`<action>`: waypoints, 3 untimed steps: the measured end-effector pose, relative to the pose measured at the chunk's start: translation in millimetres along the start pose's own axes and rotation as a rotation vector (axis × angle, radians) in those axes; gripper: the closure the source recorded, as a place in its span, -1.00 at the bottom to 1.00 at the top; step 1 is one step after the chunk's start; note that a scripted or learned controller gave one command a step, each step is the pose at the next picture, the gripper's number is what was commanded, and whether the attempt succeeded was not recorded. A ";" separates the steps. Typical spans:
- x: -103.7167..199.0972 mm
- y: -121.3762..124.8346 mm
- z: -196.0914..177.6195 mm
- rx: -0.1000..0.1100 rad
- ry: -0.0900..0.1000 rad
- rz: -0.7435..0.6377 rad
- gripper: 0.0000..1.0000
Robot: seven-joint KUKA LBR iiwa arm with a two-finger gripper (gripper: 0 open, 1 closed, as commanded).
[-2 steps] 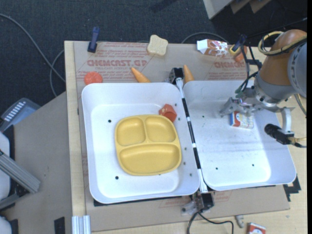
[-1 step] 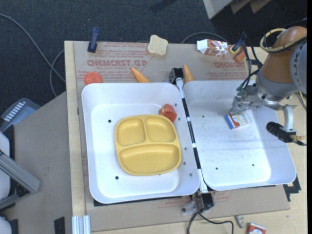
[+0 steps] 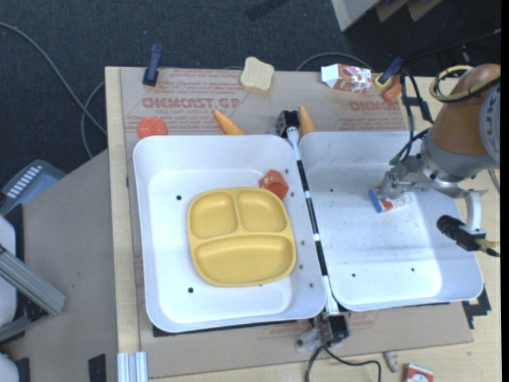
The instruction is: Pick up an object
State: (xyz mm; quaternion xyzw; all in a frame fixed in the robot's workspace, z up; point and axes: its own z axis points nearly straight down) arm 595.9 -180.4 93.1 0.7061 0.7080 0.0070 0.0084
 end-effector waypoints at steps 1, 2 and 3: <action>0.1 0.9 -10.1 -0.003 -0.001 0.000 1.00; -9.8 -10.4 -22.3 0.020 0.001 0.003 1.00; 14.5 -30.1 -43.6 0.023 0.004 0.002 1.00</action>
